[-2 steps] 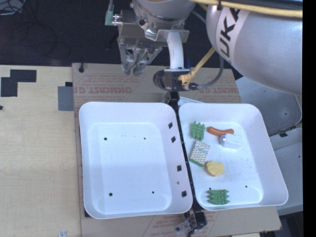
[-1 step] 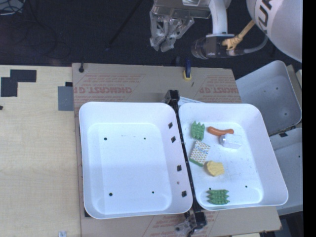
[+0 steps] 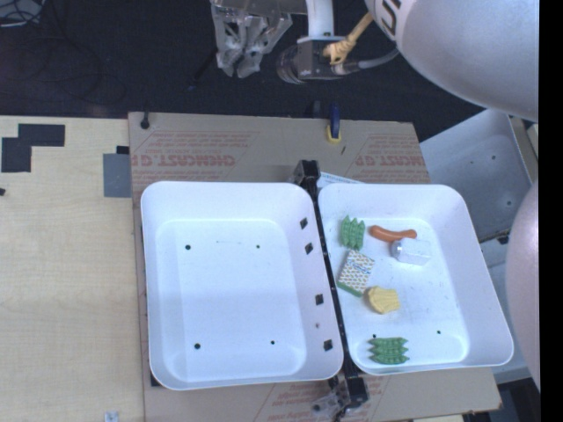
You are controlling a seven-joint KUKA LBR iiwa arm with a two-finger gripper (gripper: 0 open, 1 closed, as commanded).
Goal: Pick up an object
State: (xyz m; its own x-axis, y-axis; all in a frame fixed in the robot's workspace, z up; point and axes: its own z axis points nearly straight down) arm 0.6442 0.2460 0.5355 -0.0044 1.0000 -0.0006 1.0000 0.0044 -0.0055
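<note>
From my seat the left bin (image 3: 167, 236) offers me nothing to grip, so my attention goes past the black clips along the divider (image 3: 315, 262) to the right bin (image 3: 457, 218), where the candidates lie in a loose cluster toward its left half. Taking the right bin as a clock face, the small green studded piece (image 3: 353, 231) sits at about ten o'clock, just beside the divider wall; I judge it light and stiff, but that wall crowds one finger. Below it, near nine, the patterned flat block (image 3: 355, 272) lies tilted, nearly touching the yellow lump (image 3: 382, 301) at about seven; the lump looks soft and rounded and could squirm out of a pinch. At six o'clock the second green piece (image 3: 388, 351) lies alone with bare floor around it (my pick, since nothing fouls the approach), and I would close across its short width. Toward the centre, the orange sausage shape (image 3: 392, 232) is thin and likely to roll, and the pale clear-looking chunk (image 3: 410, 251) just below it seems slick. The gripper (image 3: 248, 42) hangs well apart from all this, up at twelve o'clock beyond the bins, carrying nothing that I can see; whether its jaws are parted I cannot tell.
</note>
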